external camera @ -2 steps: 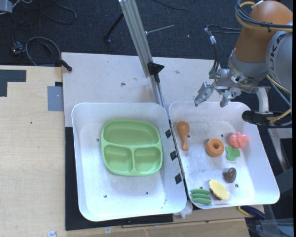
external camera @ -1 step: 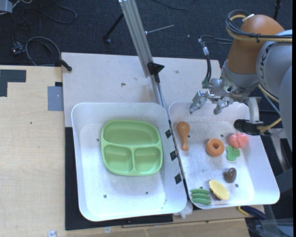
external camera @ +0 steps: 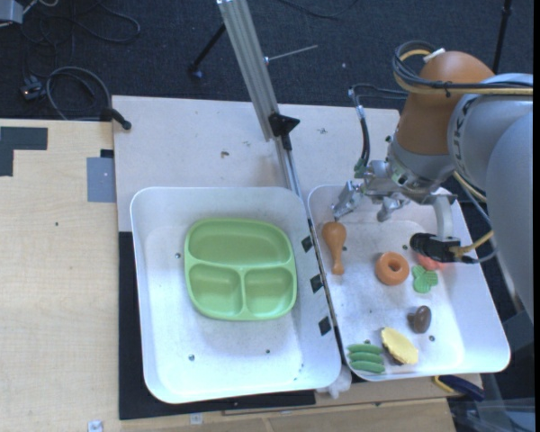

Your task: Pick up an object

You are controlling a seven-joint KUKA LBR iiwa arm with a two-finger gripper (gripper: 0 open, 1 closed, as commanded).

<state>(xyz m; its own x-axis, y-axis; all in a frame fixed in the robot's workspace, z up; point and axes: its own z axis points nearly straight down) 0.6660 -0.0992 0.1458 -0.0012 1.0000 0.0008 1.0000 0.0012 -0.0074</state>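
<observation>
Gripper hung open and empty above the right bin's back edge, nearest the drumstick, with donut further off, so 0 picked, grasp pending.

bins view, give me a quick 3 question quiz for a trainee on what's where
1. True or false: the green divided plate lies in the left bin.
2. Which item lies nearest the tool? A the chicken drumstick B the orange donut C the green pea pods
3. Fill in: the small dark brown item sits just above the ____ coloured piece near the right bin's front edge.

Key: 1 true. 2 A. 3 yellow.
</observation>
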